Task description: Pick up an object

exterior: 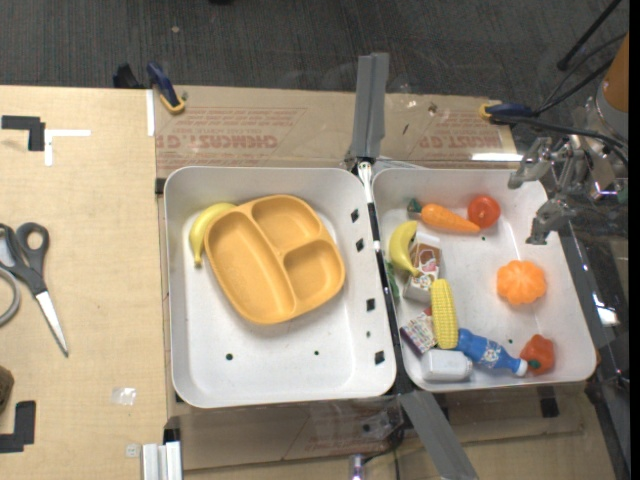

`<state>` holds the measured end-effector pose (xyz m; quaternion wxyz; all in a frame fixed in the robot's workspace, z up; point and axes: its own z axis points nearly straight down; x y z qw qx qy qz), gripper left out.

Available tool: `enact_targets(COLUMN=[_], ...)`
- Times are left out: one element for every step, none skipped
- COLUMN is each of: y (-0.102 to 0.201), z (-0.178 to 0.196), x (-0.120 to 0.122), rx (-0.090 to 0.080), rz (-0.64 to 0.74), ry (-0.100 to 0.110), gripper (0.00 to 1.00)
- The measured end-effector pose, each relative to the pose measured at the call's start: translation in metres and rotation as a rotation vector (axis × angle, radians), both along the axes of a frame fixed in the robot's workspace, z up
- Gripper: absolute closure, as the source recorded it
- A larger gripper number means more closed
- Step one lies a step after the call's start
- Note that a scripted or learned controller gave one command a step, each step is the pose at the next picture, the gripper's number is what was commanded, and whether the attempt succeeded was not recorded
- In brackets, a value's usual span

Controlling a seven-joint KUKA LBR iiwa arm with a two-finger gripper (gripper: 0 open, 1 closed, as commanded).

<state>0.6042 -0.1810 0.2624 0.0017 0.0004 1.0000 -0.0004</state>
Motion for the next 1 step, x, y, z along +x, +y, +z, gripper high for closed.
enact_targets(y=[0.0105], z=[-0.1694], x=[-0.0204], rx=[0.000], rz=[-0.071], ry=[-0.001], gripper=[0.00])
